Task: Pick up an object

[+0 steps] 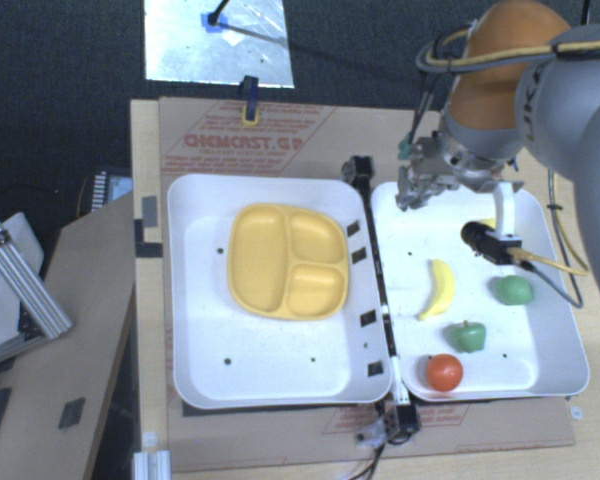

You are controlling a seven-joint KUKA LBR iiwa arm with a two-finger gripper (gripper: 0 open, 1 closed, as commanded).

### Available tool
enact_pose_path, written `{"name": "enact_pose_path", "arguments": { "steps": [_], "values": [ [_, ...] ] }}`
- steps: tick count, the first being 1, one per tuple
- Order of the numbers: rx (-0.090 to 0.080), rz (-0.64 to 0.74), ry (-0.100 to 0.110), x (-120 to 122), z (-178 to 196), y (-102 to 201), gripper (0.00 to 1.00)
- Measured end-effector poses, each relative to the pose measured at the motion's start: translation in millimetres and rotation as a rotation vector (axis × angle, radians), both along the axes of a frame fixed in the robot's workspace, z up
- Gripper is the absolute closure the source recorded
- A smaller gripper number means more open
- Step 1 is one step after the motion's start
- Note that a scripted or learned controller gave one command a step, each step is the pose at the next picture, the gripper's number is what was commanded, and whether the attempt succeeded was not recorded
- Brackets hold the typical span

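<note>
Gripper: we can't tell how it's set; it hangs over the right bin's back left corner.
Banana: we see it curved, smooth, lying mid-bin.
Plate: yellow, plastic-looking, three hollows, left bin.

Dark carpet surrounds a wooden bench. A shiny metal sheet lies on the carpet behind it, and an aluminium rail slants at the left.
</note>
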State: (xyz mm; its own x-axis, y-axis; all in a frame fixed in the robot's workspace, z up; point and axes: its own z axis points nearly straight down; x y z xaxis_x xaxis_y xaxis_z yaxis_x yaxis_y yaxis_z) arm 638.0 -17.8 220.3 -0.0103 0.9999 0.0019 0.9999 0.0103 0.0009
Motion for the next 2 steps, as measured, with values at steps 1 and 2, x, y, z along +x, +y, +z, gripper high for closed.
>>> {"name": "enact_pose_path", "arguments": {
  "steps": [1,2],
  "values": [
    [0.000,0.000,-0.001,-1.2,10.7,53.3,1.00],
    [0.000,-0.001,0.000,-3.1,3.5,100.4,1.00]
  ]
}}
